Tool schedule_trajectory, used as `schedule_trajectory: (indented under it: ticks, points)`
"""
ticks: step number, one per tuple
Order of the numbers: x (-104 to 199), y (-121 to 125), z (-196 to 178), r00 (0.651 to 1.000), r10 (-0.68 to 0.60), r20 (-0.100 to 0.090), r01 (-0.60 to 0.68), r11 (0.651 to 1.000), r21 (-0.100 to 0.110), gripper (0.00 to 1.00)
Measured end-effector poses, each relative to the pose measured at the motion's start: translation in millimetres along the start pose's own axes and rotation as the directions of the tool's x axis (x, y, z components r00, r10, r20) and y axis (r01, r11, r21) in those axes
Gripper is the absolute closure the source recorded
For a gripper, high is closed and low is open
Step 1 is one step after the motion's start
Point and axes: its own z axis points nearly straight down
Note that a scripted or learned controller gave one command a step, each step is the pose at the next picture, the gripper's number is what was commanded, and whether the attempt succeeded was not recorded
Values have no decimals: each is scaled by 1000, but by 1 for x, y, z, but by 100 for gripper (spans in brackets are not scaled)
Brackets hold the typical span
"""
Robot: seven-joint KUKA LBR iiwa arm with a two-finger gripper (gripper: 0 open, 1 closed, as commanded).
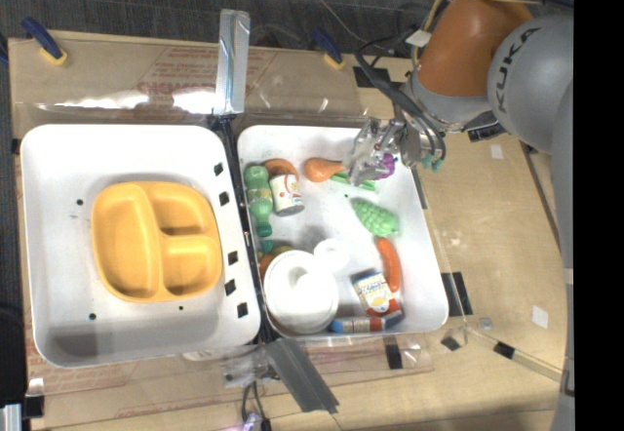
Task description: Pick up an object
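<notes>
The bench (507,283) has a light wood-coloured surface. 2 shallow white bins rest directly on it, side by side and touching: the left bin (44,224) and the right bin (429,263). Black tape marks (456,293) lie just beside the right bin.

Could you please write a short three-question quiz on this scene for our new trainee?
1. True or false: the yellow tray lies in the left bin.
2. Which corner of the right bin is the gripper over? A) near left B) far right C) near right
3. Fill in: the white bowl sits in the right bin's near ____ corner.

Key: 1 true. 2 B; the gripper is beside the orange toy and a purple piece. 3 left.
</notes>
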Motion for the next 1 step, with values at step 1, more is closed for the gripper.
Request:
schedule_trajectory:
  ticks: [1]
  points:
    - [-7, -12, -26, 984, 176, 13, -176, 984, 1, 100]
